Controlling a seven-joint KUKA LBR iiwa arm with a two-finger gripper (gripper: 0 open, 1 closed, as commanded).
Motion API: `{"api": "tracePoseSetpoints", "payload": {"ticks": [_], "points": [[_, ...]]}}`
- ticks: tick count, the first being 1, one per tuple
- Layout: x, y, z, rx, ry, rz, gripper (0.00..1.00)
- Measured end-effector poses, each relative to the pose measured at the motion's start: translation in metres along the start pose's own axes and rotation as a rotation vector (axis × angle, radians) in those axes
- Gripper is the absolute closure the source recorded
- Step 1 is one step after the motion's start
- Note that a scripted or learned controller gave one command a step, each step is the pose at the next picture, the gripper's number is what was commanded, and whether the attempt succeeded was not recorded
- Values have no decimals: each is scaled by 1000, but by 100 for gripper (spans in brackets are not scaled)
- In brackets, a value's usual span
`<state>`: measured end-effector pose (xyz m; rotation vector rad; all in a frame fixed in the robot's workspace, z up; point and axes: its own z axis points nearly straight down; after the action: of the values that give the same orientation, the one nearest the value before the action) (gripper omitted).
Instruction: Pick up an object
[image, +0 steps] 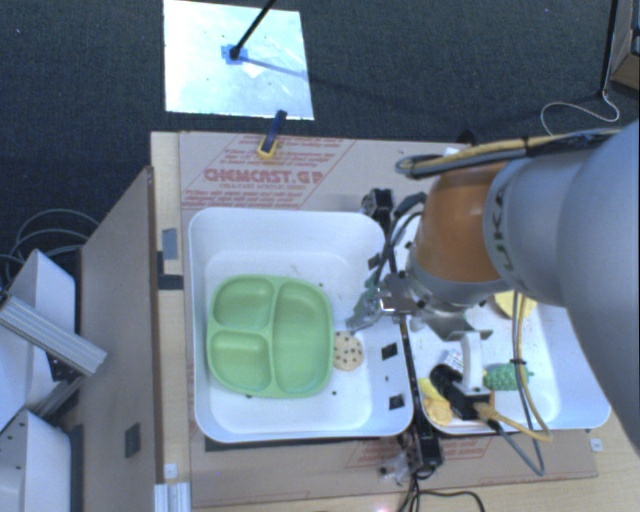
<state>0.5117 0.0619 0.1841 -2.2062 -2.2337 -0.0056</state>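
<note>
Cookie (347, 351) beside green tray (270, 335), under jaws (362, 315)

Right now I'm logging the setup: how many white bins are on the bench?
2: the left bin holds a green divided plate; the right bin lies partly hidden under the arm.

Even, bright overhead light washes the white bins (290, 235) nearly featureless — glare flares on the foil sheet (238, 58) up top, and the arm (560, 230) looms soft, slightly blurred.
</note>
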Motion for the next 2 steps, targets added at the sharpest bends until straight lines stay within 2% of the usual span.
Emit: {"api": "tracePoseSetpoints", "payload": {"ticks": [1,2], "points": [[65,46,29,-2,-1,2,0],[50,1,3,2,-3,12,0]]}}
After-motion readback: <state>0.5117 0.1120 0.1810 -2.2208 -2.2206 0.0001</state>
